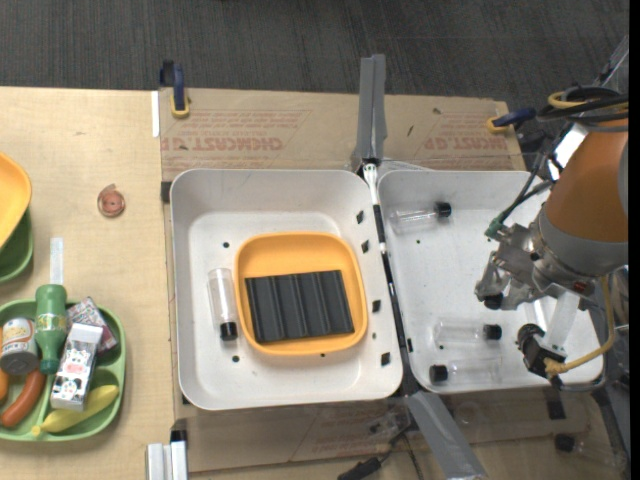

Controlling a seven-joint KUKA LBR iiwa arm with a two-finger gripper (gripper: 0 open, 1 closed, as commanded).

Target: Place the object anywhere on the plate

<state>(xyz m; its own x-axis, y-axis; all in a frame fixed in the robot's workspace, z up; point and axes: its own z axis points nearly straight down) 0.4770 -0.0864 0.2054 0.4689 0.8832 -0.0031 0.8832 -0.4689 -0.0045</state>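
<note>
Nearest the camera, in the right-hand shallow white bin, two clear plastic vials with black caps lie close together: one by the front wall, another just behind it. A third clear black-capped vial rests near the back wall. The grey arm's hand hangs over the middle of this bin, between the front pair and the far vial; whether its fingers are apart or together I cannot tell, and nothing is visibly gripped.

In the left-hand white bin sits the orange square plate with a dark ribbed rectangular block lying on it. A fourth clear vial lies just beside the plate's left rim, off it.

So the placing looks not yet done (assuming a vial is the object): picking, carrying across the divider and setting down all remain. The block takes much of the plate, leaving mostly rim.

On the wooden worktop further left are a green tray of toy food and a small pink disc.
</note>
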